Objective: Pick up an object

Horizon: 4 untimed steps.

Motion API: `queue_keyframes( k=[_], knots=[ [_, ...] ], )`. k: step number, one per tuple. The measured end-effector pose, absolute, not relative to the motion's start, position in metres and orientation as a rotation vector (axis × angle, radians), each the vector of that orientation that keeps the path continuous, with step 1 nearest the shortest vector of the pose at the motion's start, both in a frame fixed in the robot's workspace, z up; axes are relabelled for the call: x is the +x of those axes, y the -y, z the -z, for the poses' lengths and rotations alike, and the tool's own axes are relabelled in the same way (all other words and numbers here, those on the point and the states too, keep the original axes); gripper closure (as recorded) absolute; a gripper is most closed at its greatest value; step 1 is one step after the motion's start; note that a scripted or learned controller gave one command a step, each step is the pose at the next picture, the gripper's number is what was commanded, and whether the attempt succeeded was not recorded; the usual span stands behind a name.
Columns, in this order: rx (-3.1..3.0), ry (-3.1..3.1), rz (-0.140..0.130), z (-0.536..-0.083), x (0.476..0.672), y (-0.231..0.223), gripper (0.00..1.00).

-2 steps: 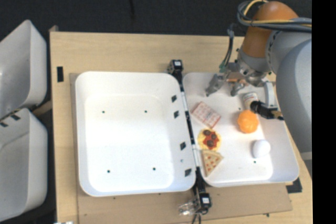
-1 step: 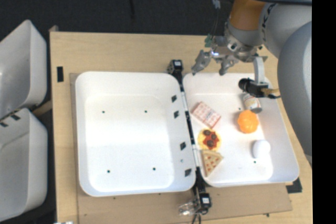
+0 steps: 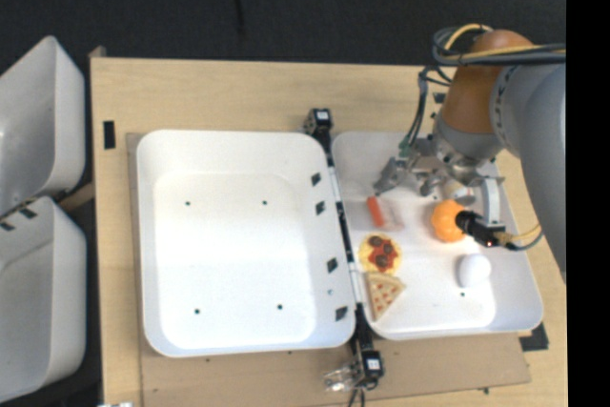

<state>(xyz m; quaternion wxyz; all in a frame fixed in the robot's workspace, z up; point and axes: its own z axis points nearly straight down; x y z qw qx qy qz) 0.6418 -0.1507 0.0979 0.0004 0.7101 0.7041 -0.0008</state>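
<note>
4 objects [image 3: 381, 254] in right bin [image 3: 515, 300]

Pincer [image 3: 412, 174] above right bin [image 3: 505, 305], orange ball [image 3: 445, 221], pizza slice [image 3: 383, 294]

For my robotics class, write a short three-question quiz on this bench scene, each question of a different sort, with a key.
1. True or false: the orange ball lies in the left bin.
2. Which lies nearest the divider between the bins? A) white egg-shaped object B) pizza slice C) orange ball
3. Fill in: the pincer is over the ____ bin.

Key
1. False; it lies in the right bin.
2. B; the pizza slice lies beside the divider, below the round topped piece and the small orange stick.
3. Right.
</note>
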Motion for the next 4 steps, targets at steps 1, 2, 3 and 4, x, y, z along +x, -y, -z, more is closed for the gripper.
queue_keyframes(
  k=[1,2,3,4],
  knots=[
    [2.221,-2.225,0.003,-0.101,0.595,0.101,0.0],
    [2.217,-2.222,-0.004,-0.101,0.629,0.099,0.0],
    [2.202,-2.224,-0.019,-0.209,0.694,0.031,0.0],
    [2.215,-2.221,-0.004,-0.202,0.678,0.042,0.0]
  ],
)
